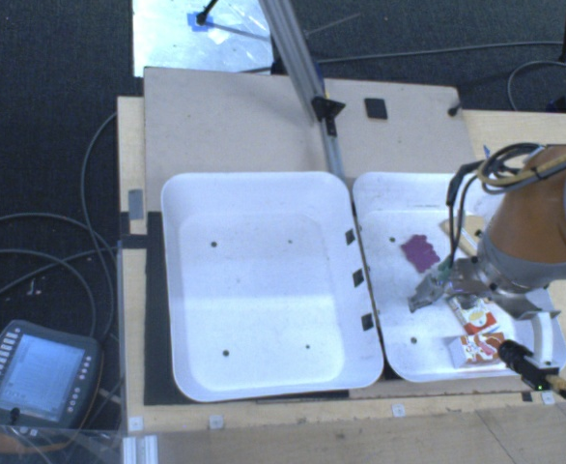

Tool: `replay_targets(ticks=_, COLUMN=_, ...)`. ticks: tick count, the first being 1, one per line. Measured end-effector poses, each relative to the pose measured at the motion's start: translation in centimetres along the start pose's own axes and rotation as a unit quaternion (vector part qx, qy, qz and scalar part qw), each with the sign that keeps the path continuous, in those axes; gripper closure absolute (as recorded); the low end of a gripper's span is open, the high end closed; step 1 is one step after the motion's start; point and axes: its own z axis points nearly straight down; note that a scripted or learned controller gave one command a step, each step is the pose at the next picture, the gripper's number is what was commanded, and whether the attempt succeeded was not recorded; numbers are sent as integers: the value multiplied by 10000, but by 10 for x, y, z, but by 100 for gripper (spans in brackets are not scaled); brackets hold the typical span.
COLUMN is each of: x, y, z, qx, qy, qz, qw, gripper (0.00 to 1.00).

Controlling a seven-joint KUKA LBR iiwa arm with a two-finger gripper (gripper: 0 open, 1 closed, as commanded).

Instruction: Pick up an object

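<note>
A KUKA iiwa arm point(539, 230) reaches in from the right over the right-hand bin point(389, 196), its gripper point(428, 296) low above the bin floor near the middle, grey fingers angled down toward the bin's front-left quarter; at this slant the view does not settle how far apart they stand, and nothing can be seen between them. The step in hand looks like the approach to a grasp, with no object lifted yet. Just behind the gripper, toward the bin's rear edge, lies a small purple object point(420, 250), apart from the fingers and flat on the white floor. On the other side, near the bin's front-right corner, a red-and-white packet point(478, 336) lies flat, partly overlapped by the wrist and by a black fitting point(515, 356) on the arm. A tan, wood-coloured piece point(460, 228) shows at the bin's right side beneath the looping black cables point(476, 177), mostly hidden by the arm. By this reading the purple object is the nearest free target, so the next move would call for shifting the gripper a little toward the rear edge, centring over it, then descending and closing squarely; the packet, lying flat and thin, looks the harder catch. Left of the divide, the left-hand bin point(182, 206) sits well apart from the action, and both bins rest on the bench point(264, 114), where a metal pole point(297, 46) slants up from the rear.
</note>
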Motion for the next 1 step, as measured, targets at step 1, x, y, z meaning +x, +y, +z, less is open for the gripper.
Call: replay_targets(ticks=1, x=-24, y=10, z=-94, qx=-85, qy=-23, qz=-354, qw=9993, gripper=0)
